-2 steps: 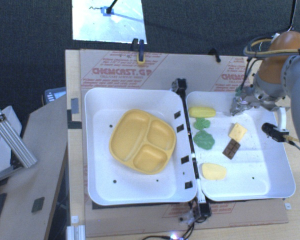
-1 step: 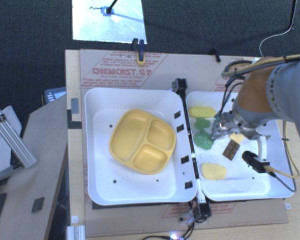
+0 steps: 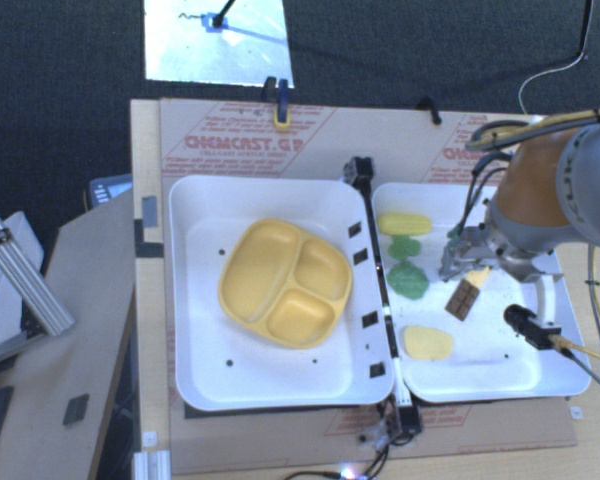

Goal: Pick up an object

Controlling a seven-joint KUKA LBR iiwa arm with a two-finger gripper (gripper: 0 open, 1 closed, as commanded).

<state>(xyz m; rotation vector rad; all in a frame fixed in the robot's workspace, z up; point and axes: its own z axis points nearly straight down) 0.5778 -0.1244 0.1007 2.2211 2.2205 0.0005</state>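
Gripper (image 3: 463,261) hovers in the right bin (image 3: 480,383), finger state I cannot tell; best centred over the brown block (image 3: 463,299) just nearer before descending

Both white bins (image 3: 270,383) look like smooth, slightly glossy plastic (the left one holds a matt yellow plastic tray (image 3: 285,281)); the board (image 3: 245,143) beneath looks like paper-covered sheet, printed red.
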